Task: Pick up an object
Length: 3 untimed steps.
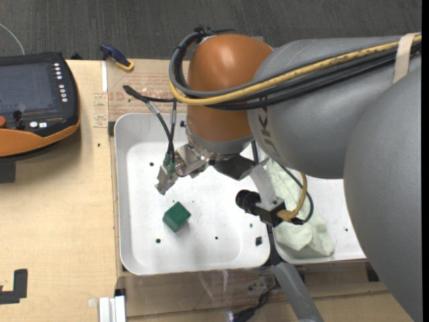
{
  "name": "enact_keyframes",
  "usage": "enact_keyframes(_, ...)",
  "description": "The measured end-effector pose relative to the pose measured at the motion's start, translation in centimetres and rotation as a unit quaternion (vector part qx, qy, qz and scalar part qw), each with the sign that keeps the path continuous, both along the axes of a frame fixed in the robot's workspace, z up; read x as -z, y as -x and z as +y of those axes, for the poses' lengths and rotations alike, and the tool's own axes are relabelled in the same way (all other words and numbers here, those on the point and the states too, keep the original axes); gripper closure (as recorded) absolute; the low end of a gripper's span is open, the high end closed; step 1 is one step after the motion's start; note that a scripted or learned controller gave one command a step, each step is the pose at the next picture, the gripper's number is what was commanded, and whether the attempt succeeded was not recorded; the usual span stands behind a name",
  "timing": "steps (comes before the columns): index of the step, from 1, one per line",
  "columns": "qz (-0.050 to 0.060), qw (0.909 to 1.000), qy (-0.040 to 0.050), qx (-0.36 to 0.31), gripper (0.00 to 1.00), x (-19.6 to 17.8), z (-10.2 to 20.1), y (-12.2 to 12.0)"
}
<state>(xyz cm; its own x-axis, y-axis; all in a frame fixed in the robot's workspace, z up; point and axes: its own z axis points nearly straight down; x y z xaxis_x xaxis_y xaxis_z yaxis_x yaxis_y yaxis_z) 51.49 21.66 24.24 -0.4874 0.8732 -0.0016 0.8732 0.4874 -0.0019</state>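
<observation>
left white bin [134, 247] with green block [177, 217] just below gripper [163, 185] (finger state unclear)

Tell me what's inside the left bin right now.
The left bin holds one green block, with the gripper just above it. The arm covers the bin's upper right part, so anything there is hidden.

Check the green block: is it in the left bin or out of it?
In. The green block lies on the left bin's white floor, inside its rim.
</observation>
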Motion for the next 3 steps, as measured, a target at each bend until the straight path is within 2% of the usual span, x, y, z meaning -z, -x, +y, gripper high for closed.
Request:
enact_keyframes(1, -0.001, 0.9973, -0.0002, -0.073, 0.0, -10.9, 0.1, -1.4)
enact_keyframes(2, 0.0, 0.9973, 0.0013, -0.073, 1.0, -11.7, 0.1, -1.5)
enact_keyframes(3, -0.001, 0.9944, -0.0004, -0.105, 1.0, -19.1, -1.4, 3.6)
